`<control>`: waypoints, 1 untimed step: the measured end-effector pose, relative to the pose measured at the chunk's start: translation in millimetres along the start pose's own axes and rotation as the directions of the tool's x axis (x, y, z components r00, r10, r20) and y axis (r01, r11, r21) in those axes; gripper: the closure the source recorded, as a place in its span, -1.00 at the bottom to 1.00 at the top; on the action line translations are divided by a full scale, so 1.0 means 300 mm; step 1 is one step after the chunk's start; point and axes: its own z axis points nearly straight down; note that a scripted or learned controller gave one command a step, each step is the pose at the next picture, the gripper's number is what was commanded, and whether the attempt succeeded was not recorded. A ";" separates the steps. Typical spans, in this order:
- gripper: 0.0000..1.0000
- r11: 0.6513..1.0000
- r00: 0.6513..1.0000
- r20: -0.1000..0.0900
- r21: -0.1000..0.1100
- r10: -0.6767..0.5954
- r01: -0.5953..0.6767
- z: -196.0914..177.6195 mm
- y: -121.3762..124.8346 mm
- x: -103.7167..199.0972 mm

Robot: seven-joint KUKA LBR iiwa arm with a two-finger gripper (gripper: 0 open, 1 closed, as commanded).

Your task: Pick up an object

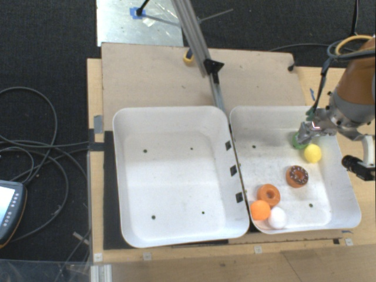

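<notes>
Two shallow white plastic bins (176, 116) sit on brown board. Low over a small green thing (296, 138), the gripper (308, 130) looks ready to grab; jaws' state unclear.

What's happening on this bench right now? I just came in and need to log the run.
The grey-and-orange arm reaches in from the right, its gripper low in the right bin, right at a green object beside a yellow ball. Nothing is visibly held. A chocolate donut, an orange donut, an orange ball and a white ball lie nearer the front.
</notes>
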 end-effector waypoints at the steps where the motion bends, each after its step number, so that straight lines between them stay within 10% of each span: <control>1: 1.00 1.000 1.000 0.000 0.000 0.000 0.000 -0.183 0.008 -0.002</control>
